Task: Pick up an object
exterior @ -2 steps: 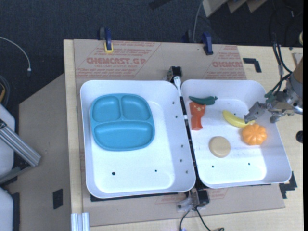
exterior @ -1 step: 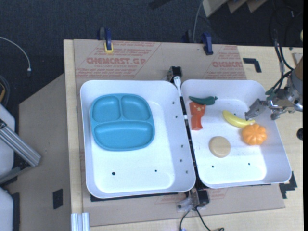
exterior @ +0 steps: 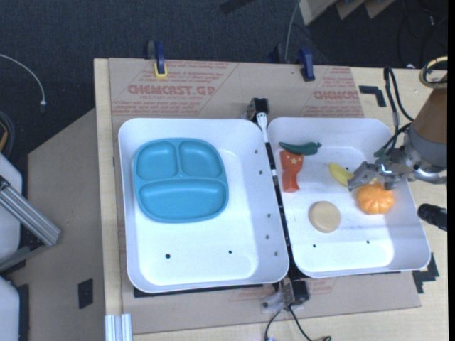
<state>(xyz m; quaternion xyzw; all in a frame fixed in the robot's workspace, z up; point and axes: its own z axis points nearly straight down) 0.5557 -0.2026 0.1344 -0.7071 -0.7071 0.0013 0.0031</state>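
Pincer: the grey two-finger pincer [exterior: 371, 175] sits low in the right shallow white plastic bin [exterior: 355, 258], just above the round orange pumpkin-like toy [exterior: 375, 199]; whether its fingers are spread or closed I cannot tell, and nothing is seen between them.
Nearest things: the orange toy lies right under the pincer's tip, perhaps touching; a small yellow banana-shaped piece [exterior: 338, 173] lies just to its left.
Further in the same bin: a pale beige round disc [exterior: 325, 216], an orange-red carrot-like piece [exterior: 291, 170] and a dark green pepper-like piece [exterior: 301, 147].
Left white bin [exterior: 199, 265]: holds a light blue three-part plastic tray [exterior: 182, 180].
Surface: brown board [exterior: 106, 162] under both bins.
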